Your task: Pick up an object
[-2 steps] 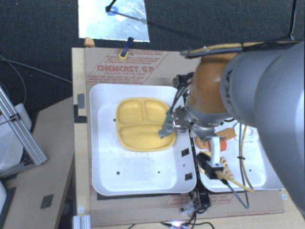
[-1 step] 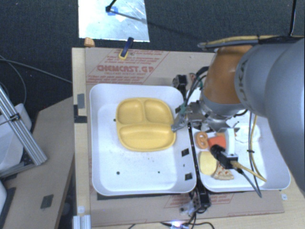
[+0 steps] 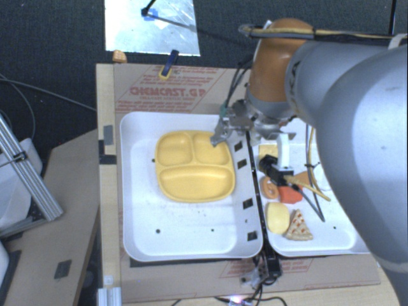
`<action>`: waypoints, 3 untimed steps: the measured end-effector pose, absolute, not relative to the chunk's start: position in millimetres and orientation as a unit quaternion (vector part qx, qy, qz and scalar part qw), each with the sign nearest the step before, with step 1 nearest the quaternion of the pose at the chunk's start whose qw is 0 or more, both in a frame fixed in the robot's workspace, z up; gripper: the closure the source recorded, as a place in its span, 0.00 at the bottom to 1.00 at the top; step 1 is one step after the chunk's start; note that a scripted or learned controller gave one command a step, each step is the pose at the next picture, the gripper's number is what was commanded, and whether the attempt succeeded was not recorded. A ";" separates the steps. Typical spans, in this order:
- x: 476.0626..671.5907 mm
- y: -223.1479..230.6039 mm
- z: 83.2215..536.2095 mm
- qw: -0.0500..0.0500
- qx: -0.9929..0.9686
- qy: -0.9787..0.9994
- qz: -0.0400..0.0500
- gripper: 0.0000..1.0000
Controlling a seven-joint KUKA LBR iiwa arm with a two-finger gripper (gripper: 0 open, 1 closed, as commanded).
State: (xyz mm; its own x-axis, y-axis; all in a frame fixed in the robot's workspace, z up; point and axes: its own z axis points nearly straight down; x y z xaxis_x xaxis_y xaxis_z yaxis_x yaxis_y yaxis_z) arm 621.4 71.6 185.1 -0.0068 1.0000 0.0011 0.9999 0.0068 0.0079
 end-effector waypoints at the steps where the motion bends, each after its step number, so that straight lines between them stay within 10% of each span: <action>1: 562.4 131.4 148.7 -0.003 0.704 0.710 -0.001 0.00; 2: 494.8 165.2 438.2 0.003 0.704 0.710 0.010 0.00; 3: 485.8 239.1 508.3 0.001 0.703 0.711 0.006 0.00</action>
State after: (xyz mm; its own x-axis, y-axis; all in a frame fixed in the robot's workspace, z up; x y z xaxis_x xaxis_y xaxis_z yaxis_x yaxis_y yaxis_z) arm 485.8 239.1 508.3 -0.0123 0.9999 0.0072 0.9999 0.0122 0.0095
